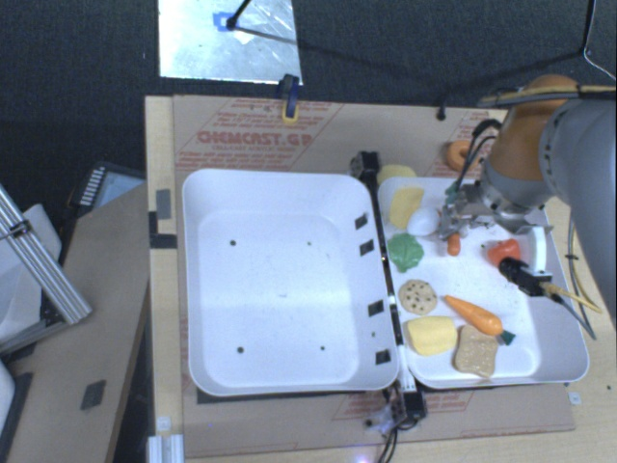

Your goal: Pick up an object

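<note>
A small orange piece [453, 246] is lying in the right bin [564, 360], directly beneath the gripper [453, 222], which is hanging over the bin's twelve o'clock portion; whether its jaws are clenched or released cannot be told. At nine o'clock of the piece a white egg [422, 223] is sitting, a green broccoli [405, 252] at eight, a carrot [474, 314] at six. The left bin [280, 278] is lying alongside.

Silver sheet [229, 25] beyond the bench [260, 128]
</note>
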`<state>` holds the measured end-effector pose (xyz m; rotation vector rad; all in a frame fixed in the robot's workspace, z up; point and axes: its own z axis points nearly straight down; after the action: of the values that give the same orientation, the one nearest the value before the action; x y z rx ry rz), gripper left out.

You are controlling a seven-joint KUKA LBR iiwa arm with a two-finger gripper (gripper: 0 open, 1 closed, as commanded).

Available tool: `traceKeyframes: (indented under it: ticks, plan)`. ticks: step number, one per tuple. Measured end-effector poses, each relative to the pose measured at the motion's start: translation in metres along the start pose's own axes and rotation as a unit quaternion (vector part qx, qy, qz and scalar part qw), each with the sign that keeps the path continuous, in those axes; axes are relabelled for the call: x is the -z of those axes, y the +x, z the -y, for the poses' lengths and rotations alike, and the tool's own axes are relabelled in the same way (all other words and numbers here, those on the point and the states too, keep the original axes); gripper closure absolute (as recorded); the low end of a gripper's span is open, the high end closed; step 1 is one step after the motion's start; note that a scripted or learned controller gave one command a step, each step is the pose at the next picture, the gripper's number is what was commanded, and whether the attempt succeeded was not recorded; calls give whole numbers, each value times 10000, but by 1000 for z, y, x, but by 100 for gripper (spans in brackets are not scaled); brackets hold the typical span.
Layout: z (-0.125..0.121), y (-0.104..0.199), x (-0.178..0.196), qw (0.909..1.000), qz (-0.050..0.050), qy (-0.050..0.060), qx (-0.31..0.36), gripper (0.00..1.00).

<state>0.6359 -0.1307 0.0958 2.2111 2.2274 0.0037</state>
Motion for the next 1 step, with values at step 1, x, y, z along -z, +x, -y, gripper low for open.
traceKeyframes:
  ticks: [1]
  plan:
    - [-35, 8, 9, 10000, 2, -13, -8, 100]
